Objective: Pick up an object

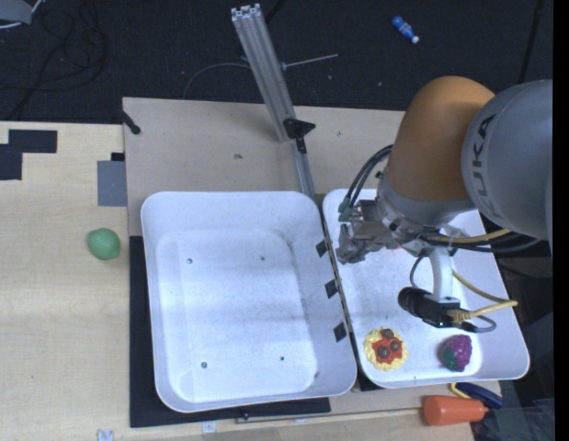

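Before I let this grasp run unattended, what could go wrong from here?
1. The tool sits beside the rim between the two bins; descending there could strike it.
2. The yellow toy and purple toy lie well nearer the bin's front edge, so a grasp here likely closes on nothing.
3. The yellow cable could snag.
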Tool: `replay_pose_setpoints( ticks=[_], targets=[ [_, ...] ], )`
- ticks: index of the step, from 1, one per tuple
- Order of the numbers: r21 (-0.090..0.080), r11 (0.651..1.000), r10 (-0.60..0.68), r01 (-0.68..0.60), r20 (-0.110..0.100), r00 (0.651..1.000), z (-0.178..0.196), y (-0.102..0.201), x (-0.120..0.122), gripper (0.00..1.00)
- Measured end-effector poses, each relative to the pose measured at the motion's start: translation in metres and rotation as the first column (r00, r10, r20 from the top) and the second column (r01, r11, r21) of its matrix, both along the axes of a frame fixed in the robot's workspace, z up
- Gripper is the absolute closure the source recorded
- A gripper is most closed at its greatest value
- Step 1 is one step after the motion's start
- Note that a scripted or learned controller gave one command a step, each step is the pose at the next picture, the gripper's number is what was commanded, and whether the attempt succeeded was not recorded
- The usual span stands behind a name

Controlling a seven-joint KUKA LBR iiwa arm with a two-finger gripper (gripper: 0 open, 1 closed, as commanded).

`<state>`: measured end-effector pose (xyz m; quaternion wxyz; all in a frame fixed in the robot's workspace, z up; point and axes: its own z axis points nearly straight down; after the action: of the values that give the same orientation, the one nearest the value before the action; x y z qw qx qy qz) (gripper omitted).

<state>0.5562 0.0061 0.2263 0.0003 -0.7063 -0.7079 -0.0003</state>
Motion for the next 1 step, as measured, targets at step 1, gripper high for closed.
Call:
replay_pose_setpoints(
  ticks=[1],
  targets=[
    [0.000,1.000,0.000,0.000,0.000,1.000,0.0063,0.0377,-0.0213,1.00]
  ],
)
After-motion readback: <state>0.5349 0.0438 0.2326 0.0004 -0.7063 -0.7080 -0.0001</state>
